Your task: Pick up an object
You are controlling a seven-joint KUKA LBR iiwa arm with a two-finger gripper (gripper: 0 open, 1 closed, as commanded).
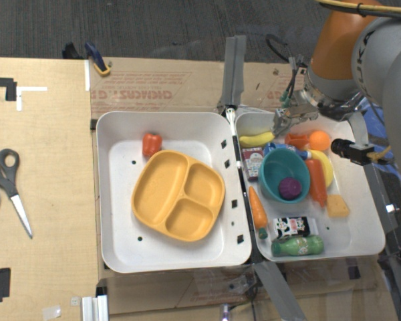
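My gripper hangs over the far left corner of the right bin, just above and to the right of a yellow banana. Close in front of it stands a teal bowl with a purple ball inside. An orange, a long orange-red vegetable and a second yellow banana lie to the bowl's right. A carrot, a black-and-white carton, a green cucumber and a cheese wedge fill the near half.
The left bin holds a yellow divided plate and a small red pepper. Scissors lie on the bench at far left. A blue clamp sits behind the left bin. A grey strip rises between the bins.
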